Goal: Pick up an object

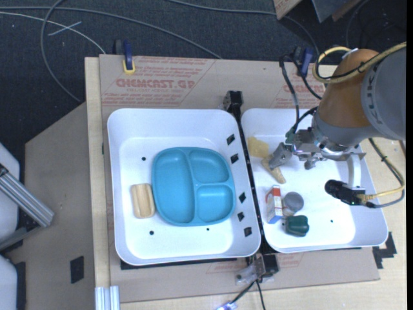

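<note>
Camera view looking down on the counter (168,70), with the arm reaching in from the right of the frame and hanging the end effector (279,163) low over the upper left part of the right bin (342,234). Judging the step as the approach to a pick, nothing lifted yet. Appearing to touch or nearly touch a small tan piece (277,173) at the tip, just below a pale yellow block (258,148); not possible to tell whether spread apart or closed, nor whether anything is pinned. Lying lower in the same bin, close together: a red-and-white box (275,203), a grey round thing (293,202) and a dark green object (297,225). Sitting in the left bin (129,231), at centre frame, a blue divided plate (192,185) with a tan sponge-like block (142,200) beside it. Calling next, probably, for settling squarely around the tan piece, closing firmly, then rising straight up.
</note>
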You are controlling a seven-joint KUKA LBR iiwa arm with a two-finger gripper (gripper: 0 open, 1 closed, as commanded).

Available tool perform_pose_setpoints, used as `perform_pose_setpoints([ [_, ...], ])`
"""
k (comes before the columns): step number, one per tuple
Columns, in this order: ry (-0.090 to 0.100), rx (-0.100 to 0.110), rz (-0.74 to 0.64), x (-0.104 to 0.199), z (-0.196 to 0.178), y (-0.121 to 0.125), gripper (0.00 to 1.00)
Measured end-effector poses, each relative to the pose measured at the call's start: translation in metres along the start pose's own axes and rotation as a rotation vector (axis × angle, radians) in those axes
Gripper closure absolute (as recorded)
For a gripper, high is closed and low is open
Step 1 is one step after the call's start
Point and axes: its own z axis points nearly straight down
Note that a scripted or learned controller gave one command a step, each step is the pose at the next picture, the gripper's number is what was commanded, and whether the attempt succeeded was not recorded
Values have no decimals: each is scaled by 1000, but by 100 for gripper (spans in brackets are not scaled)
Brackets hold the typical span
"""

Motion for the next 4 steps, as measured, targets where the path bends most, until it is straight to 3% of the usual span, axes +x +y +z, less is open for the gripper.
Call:
perform_pose_setpoints([
  [1,0,-2,-1,1,39,0,0],
  [2,0,-7,0,1,26,1,100],
  [4,-2,-14,-3,15,-76,16,100],
])
